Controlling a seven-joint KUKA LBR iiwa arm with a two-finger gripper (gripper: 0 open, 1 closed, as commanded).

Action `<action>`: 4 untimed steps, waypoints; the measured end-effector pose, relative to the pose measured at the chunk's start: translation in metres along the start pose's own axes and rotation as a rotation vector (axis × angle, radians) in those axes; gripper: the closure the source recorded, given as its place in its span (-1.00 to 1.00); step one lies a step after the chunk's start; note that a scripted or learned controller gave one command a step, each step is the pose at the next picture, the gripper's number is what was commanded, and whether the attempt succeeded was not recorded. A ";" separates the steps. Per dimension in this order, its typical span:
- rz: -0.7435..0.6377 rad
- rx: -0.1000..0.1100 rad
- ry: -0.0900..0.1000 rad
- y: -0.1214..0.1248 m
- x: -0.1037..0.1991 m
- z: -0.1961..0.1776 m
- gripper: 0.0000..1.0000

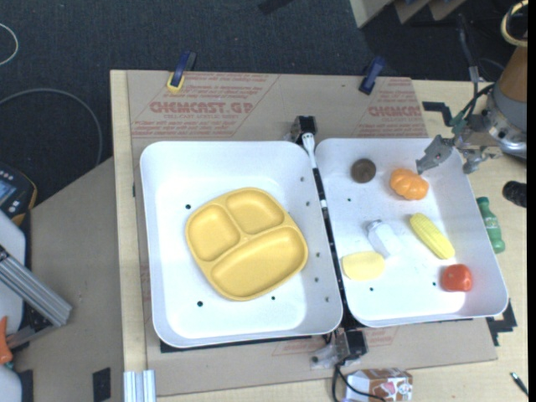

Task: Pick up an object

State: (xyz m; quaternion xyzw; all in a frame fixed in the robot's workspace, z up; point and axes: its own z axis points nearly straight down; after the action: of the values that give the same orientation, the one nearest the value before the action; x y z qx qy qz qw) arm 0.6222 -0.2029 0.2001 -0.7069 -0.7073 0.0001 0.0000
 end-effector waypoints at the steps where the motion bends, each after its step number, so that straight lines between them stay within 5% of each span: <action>1: -0.001 -0.004 -0.001 0.001 0.000 -0.011 1.00; 2: -0.005 0.004 0.003 0.006 0.060 0.122 1.00; 3: -0.005 -0.006 0.002 -0.022 0.125 0.009 1.00; 4: -0.014 -0.004 0.006 0.019 0.257 0.015 1.00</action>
State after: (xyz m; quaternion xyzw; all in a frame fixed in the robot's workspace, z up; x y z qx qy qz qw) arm 0.6414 0.0541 0.1850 -0.7020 -0.7121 -0.0037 0.0008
